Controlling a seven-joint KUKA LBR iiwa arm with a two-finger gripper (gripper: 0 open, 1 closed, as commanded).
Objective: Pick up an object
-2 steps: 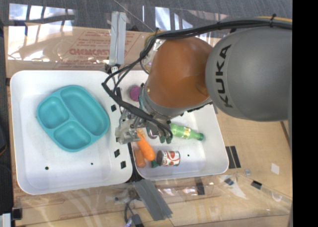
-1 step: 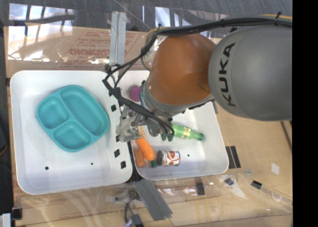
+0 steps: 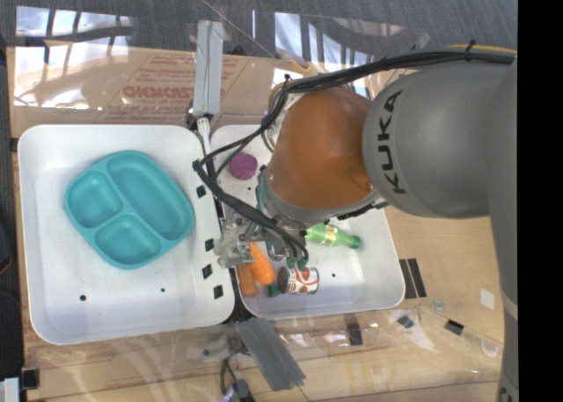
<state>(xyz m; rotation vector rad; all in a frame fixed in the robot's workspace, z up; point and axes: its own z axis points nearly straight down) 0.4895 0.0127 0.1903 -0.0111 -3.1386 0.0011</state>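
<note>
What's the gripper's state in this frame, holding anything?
Gripper: low over the right bin, beside the carrot and can; open or shut cannot be told, and no object is seen in its grasp.

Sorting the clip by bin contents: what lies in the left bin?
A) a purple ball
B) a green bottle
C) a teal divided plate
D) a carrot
C: the teal divided plate lies in the left bin; the green bottle, carrot and purple ball are in the right bin.
</note>
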